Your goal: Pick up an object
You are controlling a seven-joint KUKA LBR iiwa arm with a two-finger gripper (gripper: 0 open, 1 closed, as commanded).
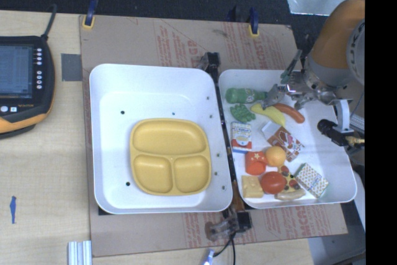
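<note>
The grey arm (335,40) reaches in from the right, its orange band high at the far right and its wrist bent down and leftward over the far part of the right bin (338,152). The claw (280,94) hangs low there, just above the far end of a pile of toy food. From this angle I cannot tell whether it is wide or narrow, and nothing can be seen held in it. Just on its near side lie a yellow banana (267,113) and an orange-red sausage (289,113), side by side and slanting, the sausage to the right. To the claw's left sit two green vegetables, one (239,95) at the bin's far left corner and one (243,113) just nearer. The rest of the pile runs toward the near edge: a white packet with a red band (241,134), a brown and red wrapper (286,142), a small orange ball (276,155) touching a red block (255,162), a round red tomato (272,182), a pale yellow cheese block (251,186) at the near left, and a checked box (311,180) tilted at the near right. The left bin (111,108) holds a yellow divided tray (170,155) with three compartments, lying flat in its near half. Both bins rest on a sheet of brown cardboard (155,40) on the wooden counter (43,183), and a handheld screen with an orange rim (22,80) lies at the far left.
</note>
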